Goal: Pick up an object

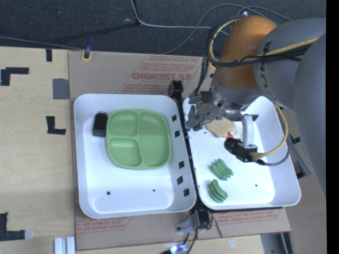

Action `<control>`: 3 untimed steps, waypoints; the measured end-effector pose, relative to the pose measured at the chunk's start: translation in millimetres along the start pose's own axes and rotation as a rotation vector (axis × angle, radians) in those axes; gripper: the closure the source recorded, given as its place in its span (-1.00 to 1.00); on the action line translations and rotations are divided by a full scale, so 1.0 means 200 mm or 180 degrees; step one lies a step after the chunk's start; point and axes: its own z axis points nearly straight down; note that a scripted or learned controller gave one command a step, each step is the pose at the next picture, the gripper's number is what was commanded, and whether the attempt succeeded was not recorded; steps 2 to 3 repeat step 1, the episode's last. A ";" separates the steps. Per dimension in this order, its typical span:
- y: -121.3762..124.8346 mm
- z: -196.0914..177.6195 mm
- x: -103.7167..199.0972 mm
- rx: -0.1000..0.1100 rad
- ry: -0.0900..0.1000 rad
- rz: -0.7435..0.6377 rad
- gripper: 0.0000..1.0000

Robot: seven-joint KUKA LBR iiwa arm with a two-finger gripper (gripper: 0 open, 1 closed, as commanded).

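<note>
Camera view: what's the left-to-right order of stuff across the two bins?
Black block → green divided plate → claw at the right bin's left edge → tan flat piece. The two green ridged pieces sit lower, overlapping that span, so I left them out.

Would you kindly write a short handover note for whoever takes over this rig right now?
End effector: low at the near-left part of the right bin, beside a tan flat piece; no object visibly held.
Right bin also holds two green ridged items.
Left bin: green divided plate, with a small black object at its left.
Done: nothing lifted, as far as the view shows. Left: grasp and raise one object.
</note>
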 end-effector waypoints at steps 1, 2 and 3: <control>-0.03 0.02 0.21 0.0002 -0.0003 0.0005 1.00; -0.03 0.02 0.21 0.0002 -0.0003 0.0005 1.00; -0.03 0.02 0.21 0.0002 -0.0003 0.0005 1.00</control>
